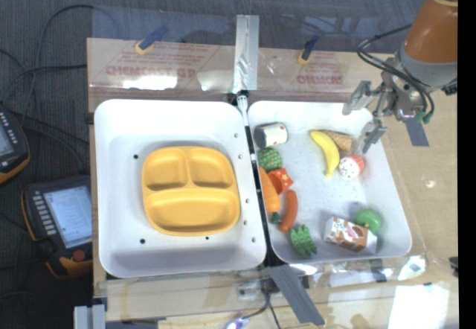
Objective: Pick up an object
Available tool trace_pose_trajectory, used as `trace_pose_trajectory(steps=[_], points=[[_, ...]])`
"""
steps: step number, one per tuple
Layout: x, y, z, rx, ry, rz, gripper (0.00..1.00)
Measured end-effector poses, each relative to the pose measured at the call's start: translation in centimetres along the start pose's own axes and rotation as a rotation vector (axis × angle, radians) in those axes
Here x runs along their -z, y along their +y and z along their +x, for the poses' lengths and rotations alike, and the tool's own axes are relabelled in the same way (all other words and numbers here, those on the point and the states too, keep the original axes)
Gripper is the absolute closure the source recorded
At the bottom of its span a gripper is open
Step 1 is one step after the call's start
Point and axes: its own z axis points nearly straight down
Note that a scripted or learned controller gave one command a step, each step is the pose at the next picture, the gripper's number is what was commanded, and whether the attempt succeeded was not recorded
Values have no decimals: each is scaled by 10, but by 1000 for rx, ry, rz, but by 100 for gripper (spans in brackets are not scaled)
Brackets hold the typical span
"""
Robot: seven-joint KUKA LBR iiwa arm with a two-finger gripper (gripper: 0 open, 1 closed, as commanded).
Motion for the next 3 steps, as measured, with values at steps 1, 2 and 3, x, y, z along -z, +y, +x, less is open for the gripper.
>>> trace_pose_trajectory(steps=[1,2,3], points=[[-108,27,3,7,-1,1,0],[-115,86,53,10,-10,1,0],[-113,96,154,230,-5,1,0]])
